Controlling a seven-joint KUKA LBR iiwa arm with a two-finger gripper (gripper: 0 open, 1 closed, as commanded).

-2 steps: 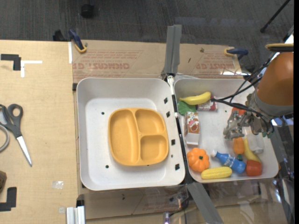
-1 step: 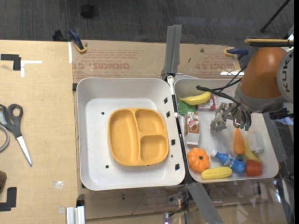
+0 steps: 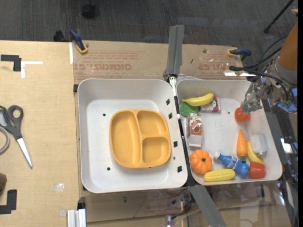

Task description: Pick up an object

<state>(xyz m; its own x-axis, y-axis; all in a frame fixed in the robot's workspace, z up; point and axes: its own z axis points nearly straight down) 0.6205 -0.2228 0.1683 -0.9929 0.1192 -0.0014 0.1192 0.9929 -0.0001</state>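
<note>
My gripper (image 3: 249, 104) hangs over the far right part of the right bin (image 3: 222, 126), its grey fingers pointing down just above a red tomato (image 3: 242, 115). The tomato lies right under the fingertips; contact is not clear. Other toy foods lie in this bin: a yellow banana (image 3: 199, 99), a green piece (image 3: 185, 109), a red packet (image 3: 210, 105), a small carton (image 3: 195, 125), an orange pumpkin (image 3: 201, 161), a carrot (image 3: 242, 143), a yellow corn cob (image 3: 219, 175), a blue bottle (image 3: 233, 163) and a grey block (image 3: 258, 144).
The left bin (image 3: 94, 126) holds a yellow divided plate (image 3: 140, 138). Scissors (image 3: 16, 131) lie on the bench at far left. A grey bar (image 3: 174, 51) stands between the bins at the back. Cables run along the right side near the arm (image 3: 286, 56).
</note>
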